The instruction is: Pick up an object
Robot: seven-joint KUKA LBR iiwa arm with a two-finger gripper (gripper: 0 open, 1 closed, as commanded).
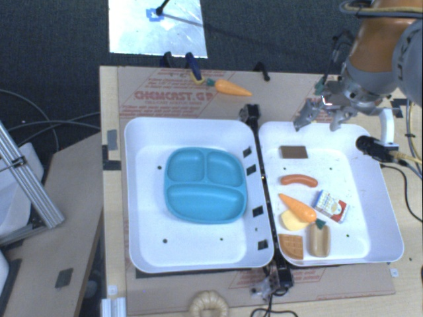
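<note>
Claw (320,118) spread open, holding nothing, hovering over the far rim of the right bin (377,197). Just below, inside that bin: flat brown block (293,152), then sausage (299,181). Sausage probably light, smooth, rounded; best pinched across its middle.

Right bin (377,197): brown block (293,152), sausage (299,181), carrot (297,207), carton (330,206), waffle (291,246), bun (319,240).

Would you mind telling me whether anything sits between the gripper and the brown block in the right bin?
Nothing visible does. The gripper, open, hovers above the right bin's far rim, and only bare white floor separates it from the brown block. The sausage lies nearer the camera, beyond the block.
</note>
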